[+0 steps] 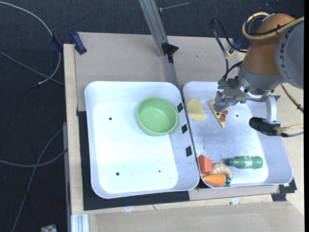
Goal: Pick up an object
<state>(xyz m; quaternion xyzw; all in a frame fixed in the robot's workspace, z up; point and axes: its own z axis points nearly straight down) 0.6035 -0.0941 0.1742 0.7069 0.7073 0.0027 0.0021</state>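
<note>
Tan table (pixel 120 47) carrying two shallow white bins: left bin (pixel 101 129), right bin (pixel 275 158). Aluminium pole (pixel 153 18) slanting down between them. Blue clamp (pixel 77 42) at far-left table corner. Dark carpet (pixel 29 105) crossed by thin cables (pixel 34 18).

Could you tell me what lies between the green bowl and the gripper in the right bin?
In the camera view, a pale yellow piece lies between the green bowl and the gripper, just inside the right bin.
</note>
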